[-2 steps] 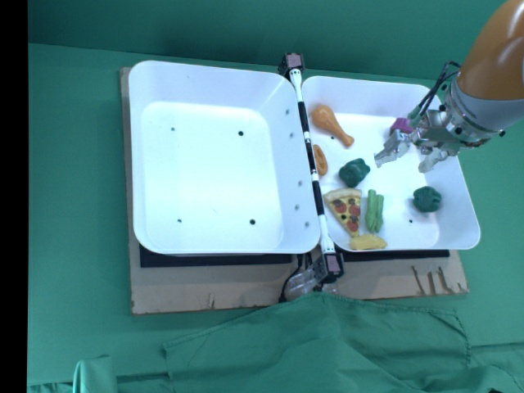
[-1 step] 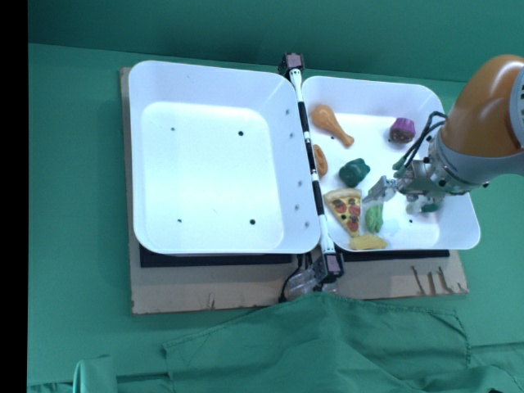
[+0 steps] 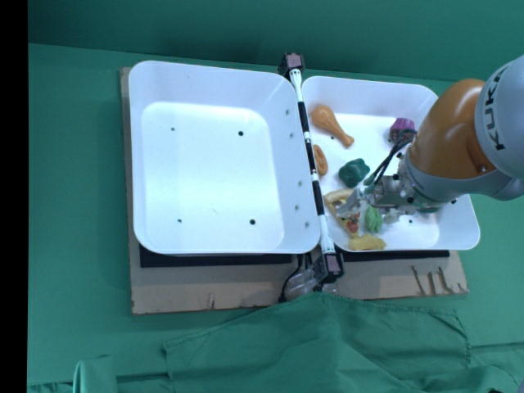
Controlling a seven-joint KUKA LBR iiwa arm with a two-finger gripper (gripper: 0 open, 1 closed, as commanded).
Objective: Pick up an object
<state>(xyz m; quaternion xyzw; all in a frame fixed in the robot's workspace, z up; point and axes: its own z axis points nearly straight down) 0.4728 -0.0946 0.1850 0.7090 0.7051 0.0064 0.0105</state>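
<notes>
light green toy [image 3: 373, 219] just beside end effector [image 3: 354, 202]

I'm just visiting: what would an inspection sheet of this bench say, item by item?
Surface: green cloth, cardboard sheet, two white bins; left bin, right bin.
Job's things: in the right bin, orange drumstick toy, dark green piece, purple piece, small orange piece, yellow pieces.
Clutter: nothing seen.
Grippers: pincer low over the toys, fingers unclear.
Cables: black cable at the wrist.
Surroundings: crumpled green cloth in front.
</notes>
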